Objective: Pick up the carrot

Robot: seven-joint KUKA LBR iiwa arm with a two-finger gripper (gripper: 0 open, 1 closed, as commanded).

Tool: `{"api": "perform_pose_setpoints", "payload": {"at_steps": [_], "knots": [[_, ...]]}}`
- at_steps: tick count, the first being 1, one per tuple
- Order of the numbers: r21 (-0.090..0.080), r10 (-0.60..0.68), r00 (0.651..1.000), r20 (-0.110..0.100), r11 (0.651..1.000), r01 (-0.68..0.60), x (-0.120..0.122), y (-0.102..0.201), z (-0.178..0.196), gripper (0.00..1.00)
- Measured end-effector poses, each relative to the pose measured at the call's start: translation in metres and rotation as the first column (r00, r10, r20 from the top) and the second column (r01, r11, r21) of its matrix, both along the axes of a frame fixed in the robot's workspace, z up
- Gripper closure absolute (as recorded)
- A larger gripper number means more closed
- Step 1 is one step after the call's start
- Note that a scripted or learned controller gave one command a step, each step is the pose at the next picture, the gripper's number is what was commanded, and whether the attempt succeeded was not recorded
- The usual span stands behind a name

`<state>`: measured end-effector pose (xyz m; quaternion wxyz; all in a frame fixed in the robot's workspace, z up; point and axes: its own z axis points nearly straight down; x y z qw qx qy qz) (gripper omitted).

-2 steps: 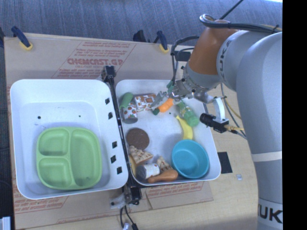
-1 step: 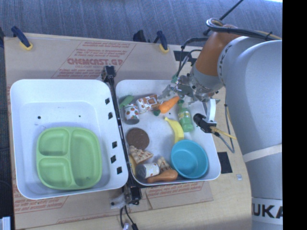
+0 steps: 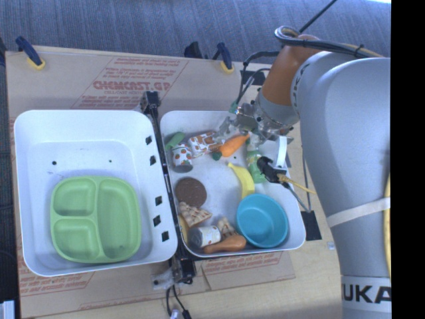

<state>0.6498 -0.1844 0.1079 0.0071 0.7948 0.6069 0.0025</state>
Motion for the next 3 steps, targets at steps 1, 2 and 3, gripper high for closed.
{"api": "perform_pose_setpoints", "payload": {"at_steps": [1, 2, 3], "knots": [[0.003, 0.010, 1.000, 0.000, 1.000, -0.010, 0.002, 0.002, 0.013, 1.00], [0.013, 0.159, 0.987, -0.025, 0.987, -0.159, -0.062, 0.068, -0.018, 1.00], [0.009, -0.251, 0.968, -0.027, 0.968, 0.252, -0.090, 0.092, -0.018, 1.00]]}}
